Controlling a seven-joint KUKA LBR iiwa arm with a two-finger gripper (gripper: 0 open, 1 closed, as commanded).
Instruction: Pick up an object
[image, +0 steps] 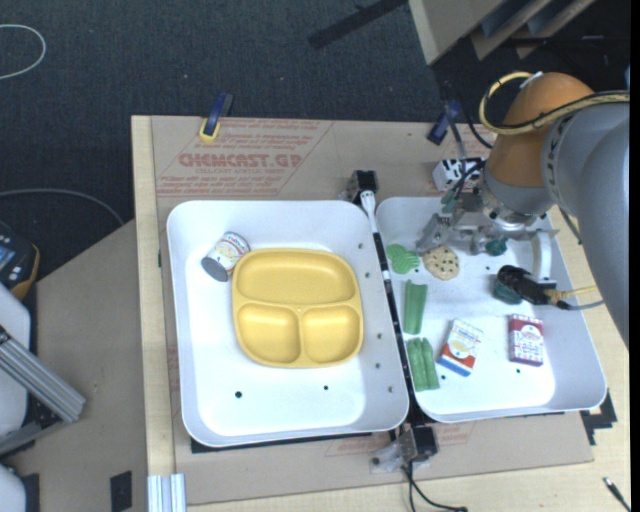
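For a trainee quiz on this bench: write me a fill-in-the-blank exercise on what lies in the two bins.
1. The yellow tray lies in the ____ bin.
2. The small can lies on its side touching the tray's upper ____ corner.
3. The tray has ____ compartments.
4. The cookie lies in the right bin, just below the ____.

Missing words: left; left; three; hand
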